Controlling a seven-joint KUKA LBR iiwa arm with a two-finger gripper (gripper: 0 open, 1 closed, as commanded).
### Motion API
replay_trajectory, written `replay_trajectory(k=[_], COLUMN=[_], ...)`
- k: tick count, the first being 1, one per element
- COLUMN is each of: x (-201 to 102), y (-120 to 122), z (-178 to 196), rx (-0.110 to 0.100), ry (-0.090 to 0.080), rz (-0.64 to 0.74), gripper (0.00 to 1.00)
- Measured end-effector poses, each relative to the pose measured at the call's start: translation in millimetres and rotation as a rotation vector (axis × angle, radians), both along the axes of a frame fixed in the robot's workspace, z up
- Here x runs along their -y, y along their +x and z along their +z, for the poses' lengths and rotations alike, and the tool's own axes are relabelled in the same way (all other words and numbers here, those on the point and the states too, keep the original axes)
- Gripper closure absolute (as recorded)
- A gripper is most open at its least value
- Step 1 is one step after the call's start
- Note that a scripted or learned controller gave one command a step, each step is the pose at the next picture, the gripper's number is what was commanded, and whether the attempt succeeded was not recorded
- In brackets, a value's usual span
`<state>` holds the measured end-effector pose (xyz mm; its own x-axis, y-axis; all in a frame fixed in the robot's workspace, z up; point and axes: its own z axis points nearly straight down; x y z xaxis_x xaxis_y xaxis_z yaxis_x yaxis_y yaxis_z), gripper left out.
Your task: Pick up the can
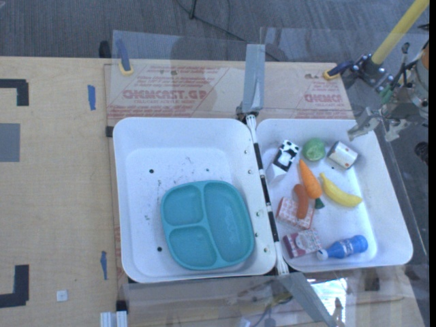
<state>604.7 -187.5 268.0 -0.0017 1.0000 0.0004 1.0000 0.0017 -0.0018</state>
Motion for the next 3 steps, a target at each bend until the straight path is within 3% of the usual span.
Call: replay_trajectory(k=[1,2,3], x=[-24.9,6.1,25.7], y=[14.0,41.7,-19.3], z=[-113.7,-165.6,-165.2], rx=[-0.001,0.001,0.001], ry=[0.000,0.000,0.001], rz=[0.052,0.059,0.153], gripper=[0.00,0.00,0.00])
